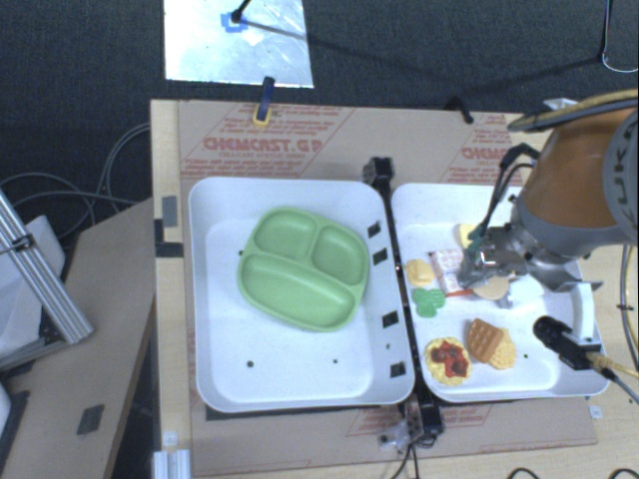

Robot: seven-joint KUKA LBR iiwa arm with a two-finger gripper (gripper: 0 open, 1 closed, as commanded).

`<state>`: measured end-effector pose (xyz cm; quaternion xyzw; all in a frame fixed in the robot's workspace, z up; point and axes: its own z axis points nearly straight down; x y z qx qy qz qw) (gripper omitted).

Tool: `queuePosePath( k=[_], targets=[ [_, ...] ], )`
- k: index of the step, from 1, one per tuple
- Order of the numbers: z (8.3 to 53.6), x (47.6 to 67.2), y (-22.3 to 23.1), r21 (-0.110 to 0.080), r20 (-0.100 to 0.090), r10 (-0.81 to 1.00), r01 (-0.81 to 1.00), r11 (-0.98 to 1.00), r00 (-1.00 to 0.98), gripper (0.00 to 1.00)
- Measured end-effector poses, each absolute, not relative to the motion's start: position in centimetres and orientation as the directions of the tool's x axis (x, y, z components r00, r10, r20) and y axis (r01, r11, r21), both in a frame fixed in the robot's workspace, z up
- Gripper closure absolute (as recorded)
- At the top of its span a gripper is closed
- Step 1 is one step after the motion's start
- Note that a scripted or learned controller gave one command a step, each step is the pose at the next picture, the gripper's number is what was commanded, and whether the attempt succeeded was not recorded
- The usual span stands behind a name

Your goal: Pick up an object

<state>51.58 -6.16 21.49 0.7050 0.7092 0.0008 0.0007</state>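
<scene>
Gripper (486, 265): lowered into right bin (519, 389), amid toy food; grip state cannot be told, nothing visibly held. Directly beneath and beside it: tan round piece (491, 289), packet with red edge (446, 265). Further left: green piece (429, 300), orange piece (419, 270). Below: waffle (490, 343), pizza slice (448, 358). Left bin (290, 392): green divided plate (304, 267). Judged progress: descent made; grasp and lift remain.
</scene>
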Motion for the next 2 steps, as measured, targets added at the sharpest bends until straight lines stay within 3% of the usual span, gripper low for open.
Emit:
queuePosePath(
  k=[2],
  targets=[
    [23.11, 51.57, -5.53, 0.002, 0.000, 1.000, 1.000, 0.005, -0.005, 1.00]
  ],
)
